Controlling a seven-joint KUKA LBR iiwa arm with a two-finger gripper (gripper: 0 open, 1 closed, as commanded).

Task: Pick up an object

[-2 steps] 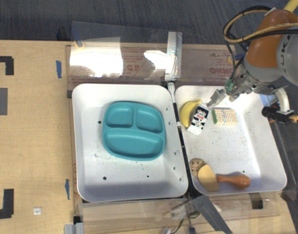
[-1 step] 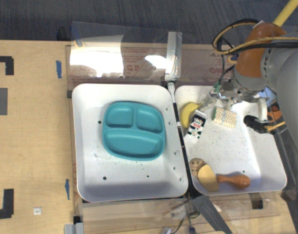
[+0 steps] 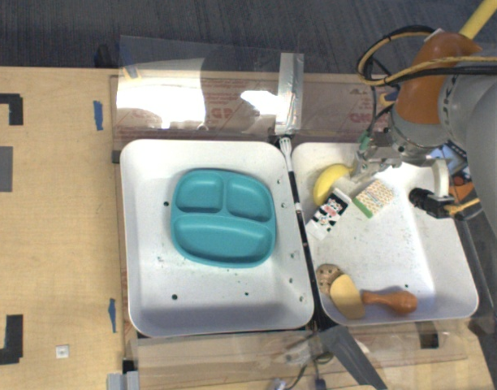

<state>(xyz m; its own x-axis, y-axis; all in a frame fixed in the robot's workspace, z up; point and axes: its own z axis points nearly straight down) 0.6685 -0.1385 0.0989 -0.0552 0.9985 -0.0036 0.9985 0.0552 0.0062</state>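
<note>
You have the desk (image 3: 45, 218) across the frame with two white bins on it: the left bin (image 3: 143, 299) holds a teal divided plate (image 3: 224, 216) at centre, and the right bin (image 3: 443, 275) holds the small items. The arm (image 3: 443, 96) enters at upper right, and its end effector (image 3: 370, 162) hangs low over the upper left of the right bin, just beside a yellow banana (image 3: 328, 180); you cannot tell from here how it stands. Near it lie a small speckled card (image 3: 373, 197) and a black-and-white box (image 3: 330, 210). At the bin's lower edge lies a wooden-handled brush (image 3: 370, 299). The banana looks light, smooth and curved, so I would take it across its middle.
</note>
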